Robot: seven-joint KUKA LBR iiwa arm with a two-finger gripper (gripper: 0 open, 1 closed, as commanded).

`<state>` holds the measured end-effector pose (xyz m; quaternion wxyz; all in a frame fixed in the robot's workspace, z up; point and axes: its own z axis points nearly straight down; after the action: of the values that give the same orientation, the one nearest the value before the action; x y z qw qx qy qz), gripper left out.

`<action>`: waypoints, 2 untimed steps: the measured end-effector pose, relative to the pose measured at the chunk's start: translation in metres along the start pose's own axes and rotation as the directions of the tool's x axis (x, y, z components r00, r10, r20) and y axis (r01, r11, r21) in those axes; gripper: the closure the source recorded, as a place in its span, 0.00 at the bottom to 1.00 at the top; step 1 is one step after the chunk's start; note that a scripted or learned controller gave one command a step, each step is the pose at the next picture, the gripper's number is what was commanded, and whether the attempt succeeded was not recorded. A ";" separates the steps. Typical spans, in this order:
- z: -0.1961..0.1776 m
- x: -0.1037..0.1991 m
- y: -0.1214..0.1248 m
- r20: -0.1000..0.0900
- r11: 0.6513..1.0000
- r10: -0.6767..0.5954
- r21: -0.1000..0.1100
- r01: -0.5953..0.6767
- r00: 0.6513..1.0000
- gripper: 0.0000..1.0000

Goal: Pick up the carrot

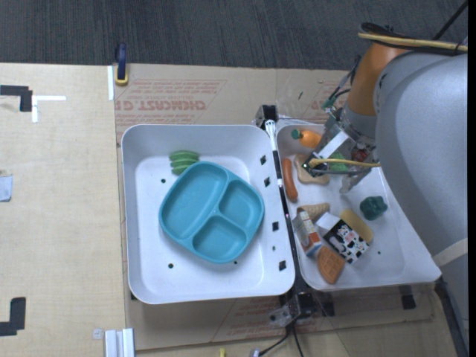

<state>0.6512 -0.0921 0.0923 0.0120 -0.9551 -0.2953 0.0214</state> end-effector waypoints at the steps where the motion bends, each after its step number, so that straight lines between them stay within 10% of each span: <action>1: -0.001 -0.004 0.002 -0.030 0.975 0.220 -0.019 -0.220 0.975 0.00; 2: -0.011 -0.003 0.003 -0.033 0.977 0.213 -0.024 -0.214 0.977 1.00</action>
<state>0.6511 -0.0961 0.1036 0.0011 -0.9815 -0.1912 0.0042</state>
